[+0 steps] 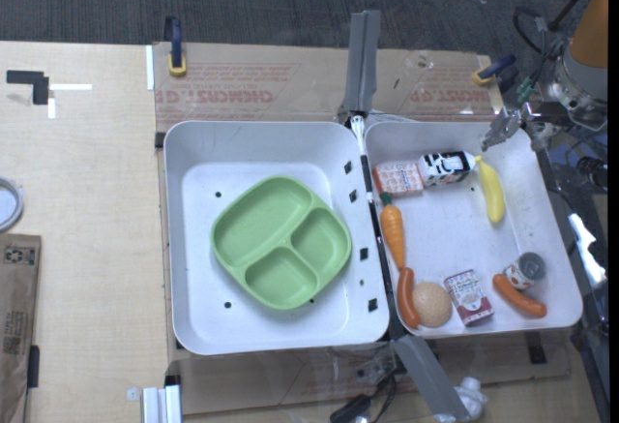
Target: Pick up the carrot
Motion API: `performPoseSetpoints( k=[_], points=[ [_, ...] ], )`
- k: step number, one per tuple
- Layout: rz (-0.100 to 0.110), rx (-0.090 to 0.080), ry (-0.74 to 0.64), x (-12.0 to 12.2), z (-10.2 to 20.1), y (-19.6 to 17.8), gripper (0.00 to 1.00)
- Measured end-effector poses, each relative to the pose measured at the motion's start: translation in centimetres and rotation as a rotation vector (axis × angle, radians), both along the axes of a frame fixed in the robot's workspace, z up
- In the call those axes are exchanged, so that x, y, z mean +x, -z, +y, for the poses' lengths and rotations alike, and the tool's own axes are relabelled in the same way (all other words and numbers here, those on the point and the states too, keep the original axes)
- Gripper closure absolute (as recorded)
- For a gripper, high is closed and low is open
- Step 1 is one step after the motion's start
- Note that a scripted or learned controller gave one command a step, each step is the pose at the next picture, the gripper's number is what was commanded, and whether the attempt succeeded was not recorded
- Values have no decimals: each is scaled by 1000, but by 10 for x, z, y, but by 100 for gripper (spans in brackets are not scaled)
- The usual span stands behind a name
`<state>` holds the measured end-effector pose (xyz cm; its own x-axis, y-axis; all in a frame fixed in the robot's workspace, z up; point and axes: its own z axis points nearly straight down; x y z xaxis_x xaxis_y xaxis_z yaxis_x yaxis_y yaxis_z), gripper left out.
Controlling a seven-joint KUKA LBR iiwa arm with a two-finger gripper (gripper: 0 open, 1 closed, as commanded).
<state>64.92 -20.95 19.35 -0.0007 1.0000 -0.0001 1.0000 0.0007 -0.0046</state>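
Starting nearest me, the right bin (551, 218) holds a bun (431, 303), a small carton (468, 297), a sausage (519, 295) and a dark can (529, 267) along its front. Just behind them the carrot (393, 230) lies lengthways against the left wall, green top pointing away, clear of the bun and touching nothing I can see but the wall. Farther back sit a packet (399, 178), a bottle (447, 166) and a banana (492, 190). The left bin (184, 218) carries a green plate (280, 242). At the far right corner the pincer (501, 131) hangs over the rim, well apart from the carrot; it looks empty, but how wide it stands I cannot tell, being small and blurred. I judge this the approach: next it must cross to the carrot, line up across it and come down. The arm is cut off at the edge.
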Motion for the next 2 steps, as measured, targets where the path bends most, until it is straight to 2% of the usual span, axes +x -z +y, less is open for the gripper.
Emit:
performPoseSetpoints(
  k=[1, 2],
  points=[
    [-4, 1, -220, -78, 29, 103, 0],
    [-1, 1, -128, -37, 106, 105, 0]
  ],
)
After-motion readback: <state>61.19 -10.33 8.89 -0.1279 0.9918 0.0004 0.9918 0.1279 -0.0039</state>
